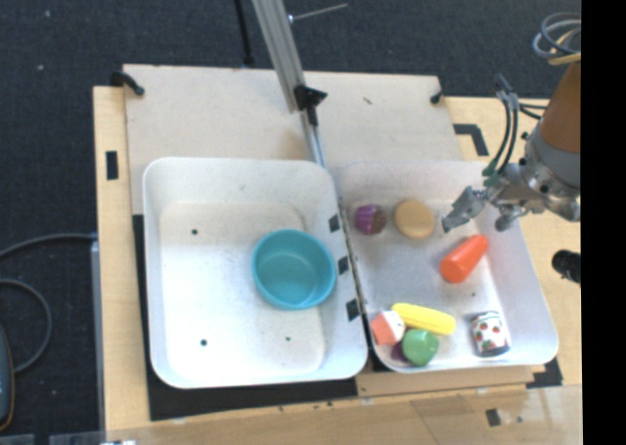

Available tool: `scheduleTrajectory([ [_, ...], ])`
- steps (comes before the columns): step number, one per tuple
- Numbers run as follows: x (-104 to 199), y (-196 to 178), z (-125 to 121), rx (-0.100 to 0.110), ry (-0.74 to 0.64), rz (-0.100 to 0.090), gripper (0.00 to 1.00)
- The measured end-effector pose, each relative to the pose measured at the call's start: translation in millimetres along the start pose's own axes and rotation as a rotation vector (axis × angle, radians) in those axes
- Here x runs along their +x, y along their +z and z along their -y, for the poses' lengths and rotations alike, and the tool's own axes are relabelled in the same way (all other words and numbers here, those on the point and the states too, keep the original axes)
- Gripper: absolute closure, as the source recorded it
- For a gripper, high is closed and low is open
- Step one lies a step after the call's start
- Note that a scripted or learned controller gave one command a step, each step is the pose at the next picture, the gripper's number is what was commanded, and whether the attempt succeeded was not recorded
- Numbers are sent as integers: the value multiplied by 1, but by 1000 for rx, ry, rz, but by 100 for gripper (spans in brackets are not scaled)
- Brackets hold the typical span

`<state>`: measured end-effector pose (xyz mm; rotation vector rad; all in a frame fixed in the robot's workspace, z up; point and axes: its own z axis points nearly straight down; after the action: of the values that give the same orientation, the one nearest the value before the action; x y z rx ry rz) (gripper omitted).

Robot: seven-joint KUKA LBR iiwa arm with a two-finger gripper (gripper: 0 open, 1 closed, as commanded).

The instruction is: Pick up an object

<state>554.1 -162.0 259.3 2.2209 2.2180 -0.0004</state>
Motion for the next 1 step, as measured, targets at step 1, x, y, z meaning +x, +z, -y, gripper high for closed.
scheduleTrajectory([
  [1, -5, 60, -5, 6, 0, 0, 0],
])
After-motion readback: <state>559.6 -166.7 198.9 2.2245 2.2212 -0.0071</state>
